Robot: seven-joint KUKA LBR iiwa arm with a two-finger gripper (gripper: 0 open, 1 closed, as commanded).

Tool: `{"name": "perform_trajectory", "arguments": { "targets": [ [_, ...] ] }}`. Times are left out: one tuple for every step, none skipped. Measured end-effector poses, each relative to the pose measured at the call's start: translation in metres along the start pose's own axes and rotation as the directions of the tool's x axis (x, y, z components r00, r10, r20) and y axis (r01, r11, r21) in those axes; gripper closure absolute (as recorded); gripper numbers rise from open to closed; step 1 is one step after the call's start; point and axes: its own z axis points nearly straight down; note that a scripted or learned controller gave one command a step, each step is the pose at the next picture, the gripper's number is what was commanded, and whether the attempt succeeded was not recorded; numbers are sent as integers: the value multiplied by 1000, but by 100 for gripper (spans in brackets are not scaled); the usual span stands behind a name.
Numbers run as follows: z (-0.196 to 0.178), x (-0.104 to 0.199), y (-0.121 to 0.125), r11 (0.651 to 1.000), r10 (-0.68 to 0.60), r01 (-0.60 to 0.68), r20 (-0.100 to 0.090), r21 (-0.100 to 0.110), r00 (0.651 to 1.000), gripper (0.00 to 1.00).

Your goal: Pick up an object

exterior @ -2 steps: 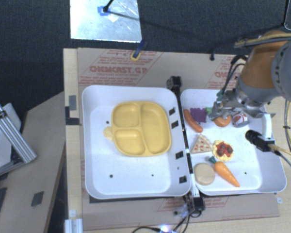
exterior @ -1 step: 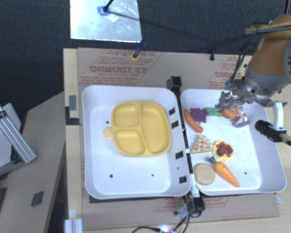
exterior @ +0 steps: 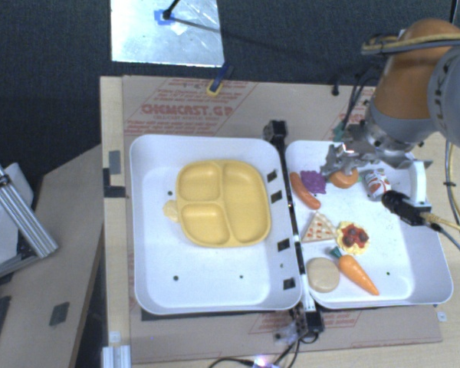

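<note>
A carrot [exterior: 359, 274] lies well below the gripper [exterior: 339, 162], which hangs over the right bin [exterior: 433, 278], its grip unreadable. 1 orange piece [exterior: 343, 179] sits just beside it, purple grapes [exterior: 313, 182] just left.

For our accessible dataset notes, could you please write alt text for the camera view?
The gripper hangs low over the right bin, beside purple grapes and an orange piece. That bin also holds toy foods, including a carrot; the left bin holds a yellow divided plate.

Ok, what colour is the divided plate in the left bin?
Pale yellow; the divided plate shows best in the camera view.
</note>
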Motion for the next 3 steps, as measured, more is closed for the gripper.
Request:
{"name": "perform_trajectory", "arguments": {
  "targets": [
    [-8,33,-13,1000,1,-1,0,2,1000,100],
    [4,32,-23,1000,8,-8,2,3,1000,100],
    [-1,24,-5,1000,7,-7,2,-1,1000,100]
  ]
}}
